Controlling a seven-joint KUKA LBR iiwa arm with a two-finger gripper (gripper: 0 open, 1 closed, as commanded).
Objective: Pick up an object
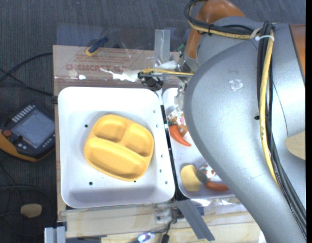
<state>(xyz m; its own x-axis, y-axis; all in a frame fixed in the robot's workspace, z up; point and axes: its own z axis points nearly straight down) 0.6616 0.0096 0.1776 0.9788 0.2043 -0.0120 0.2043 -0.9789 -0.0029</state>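
A yellow divided plate (119, 146) lies in the middle of the left white bin (75, 105). In the right bin (182, 192) I see an orange-red chili-like piece (179, 135), a yellow rounded object (190, 178) and a red sausage-like piece (216, 187) near the front. The big grey arm (247, 125) covers most of the right bin, and the gripper is hidden beneath it.
A handheld pendant (25, 130) lies on the floor to the left with cables. A cardboard sheet (100, 65) and a blue-yellow tool (96, 45) sit behind the bins. Yellow cables (267, 85) run along the arm.
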